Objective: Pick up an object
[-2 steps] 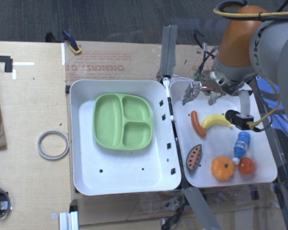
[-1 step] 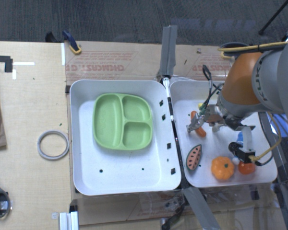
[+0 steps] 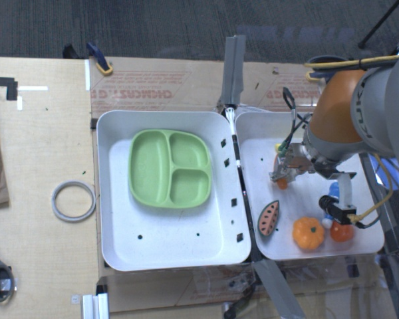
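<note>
Overhead: hand (image 3: 281,173) low in right bin (image 3: 253,178), grip state impossible to tell. Watermelon slice (image 3: 268,218), orange pumpkin (image 3: 308,234), red fruit (image 3: 341,232) nearby, apart from it. Risk: closing on nothing, nudging slice against bin wall.

Bench and what sits on it

The tan bench (image 3: 40,151) bears two white bins side by side, the left bin (image 3: 110,198) and the right bin (image 3: 256,135); a grey ring (image 3: 73,200) lies near the left bin.

Arm bent low from the right — gripper (image 3: 280,176) pointing down.
</note>
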### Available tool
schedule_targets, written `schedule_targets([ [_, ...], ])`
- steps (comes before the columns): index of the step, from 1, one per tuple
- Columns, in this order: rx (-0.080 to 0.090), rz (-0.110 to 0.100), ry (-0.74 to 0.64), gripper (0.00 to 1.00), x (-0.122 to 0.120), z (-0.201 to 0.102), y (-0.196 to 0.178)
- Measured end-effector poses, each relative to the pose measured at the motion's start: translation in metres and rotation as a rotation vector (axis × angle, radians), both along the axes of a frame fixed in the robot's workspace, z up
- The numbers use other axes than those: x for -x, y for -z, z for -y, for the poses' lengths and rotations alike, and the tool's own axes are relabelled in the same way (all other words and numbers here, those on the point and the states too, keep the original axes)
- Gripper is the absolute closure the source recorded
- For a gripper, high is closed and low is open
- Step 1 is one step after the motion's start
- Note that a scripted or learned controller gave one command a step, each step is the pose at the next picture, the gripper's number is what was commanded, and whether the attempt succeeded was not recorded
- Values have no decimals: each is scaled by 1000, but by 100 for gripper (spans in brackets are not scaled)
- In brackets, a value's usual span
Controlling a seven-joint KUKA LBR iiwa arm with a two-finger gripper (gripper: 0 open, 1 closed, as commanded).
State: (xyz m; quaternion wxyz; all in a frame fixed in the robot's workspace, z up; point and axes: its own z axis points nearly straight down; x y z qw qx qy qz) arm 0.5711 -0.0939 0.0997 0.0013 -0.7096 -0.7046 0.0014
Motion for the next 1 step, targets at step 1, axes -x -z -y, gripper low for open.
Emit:
schedule_targets([
  [1, 2, 2, -9, 100, 4, -37, -159],
])
